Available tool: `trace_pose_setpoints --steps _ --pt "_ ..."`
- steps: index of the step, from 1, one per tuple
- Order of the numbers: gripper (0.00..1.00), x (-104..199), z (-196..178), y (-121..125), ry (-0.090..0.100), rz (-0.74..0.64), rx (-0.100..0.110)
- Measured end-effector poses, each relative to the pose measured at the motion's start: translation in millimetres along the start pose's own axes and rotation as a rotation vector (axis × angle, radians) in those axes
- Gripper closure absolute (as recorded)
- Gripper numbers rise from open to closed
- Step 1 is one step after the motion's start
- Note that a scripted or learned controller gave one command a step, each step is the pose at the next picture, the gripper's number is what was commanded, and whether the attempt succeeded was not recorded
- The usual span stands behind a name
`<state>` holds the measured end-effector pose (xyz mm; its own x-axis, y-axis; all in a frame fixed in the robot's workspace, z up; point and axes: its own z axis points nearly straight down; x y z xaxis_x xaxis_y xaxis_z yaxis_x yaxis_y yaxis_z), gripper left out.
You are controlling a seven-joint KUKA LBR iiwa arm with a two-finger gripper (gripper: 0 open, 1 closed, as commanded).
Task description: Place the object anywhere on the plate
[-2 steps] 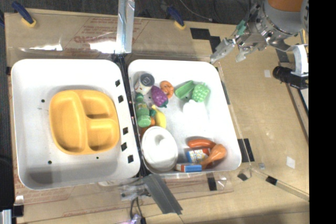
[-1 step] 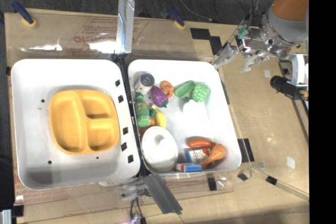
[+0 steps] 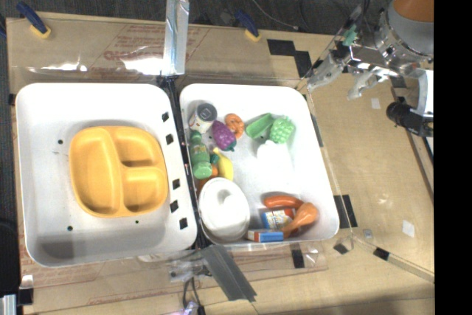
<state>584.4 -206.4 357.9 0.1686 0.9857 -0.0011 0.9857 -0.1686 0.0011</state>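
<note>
Yellow plate point(image 3: 118, 170) is seen in the left bin point(image 3: 37, 114); toy foods point(image 3: 243, 130) are heaped in the right bin point(image 3: 313, 158). Pincer point(image 3: 343, 77) is held spread, unladen, beyond that bin's far right corner.

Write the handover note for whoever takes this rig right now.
Gripper: up above the bench, past the right bin's far right corner, with nothing between its fingers; they look spread apart.
Yellow divided plate: in the left bin, nothing on it.
Toy food: all in the right bin, including the green grapes, purple piece, orange carrot and white lidded cup.
Done: nothing placed yet.
Left: pick one object from the right bin and set it anywhere on the plate.
</note>
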Motion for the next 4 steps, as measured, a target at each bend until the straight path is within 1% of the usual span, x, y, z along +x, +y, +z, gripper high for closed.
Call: trace_pose_setpoints --steps 1,2,3,4 --pt "0.0 -0.8 -7.3 -1.2 -0.001 0.074 0.002" --pt "0.0 12.1 -14.4 -13.4 0.0 0.15 0.006" --pt "0.0 -0.5 -30.1 -21.5 -0.002 0.268 0.001" --pt "0.0 -0.2 -30.0 -21.5 -0.001 0.268 0.001"
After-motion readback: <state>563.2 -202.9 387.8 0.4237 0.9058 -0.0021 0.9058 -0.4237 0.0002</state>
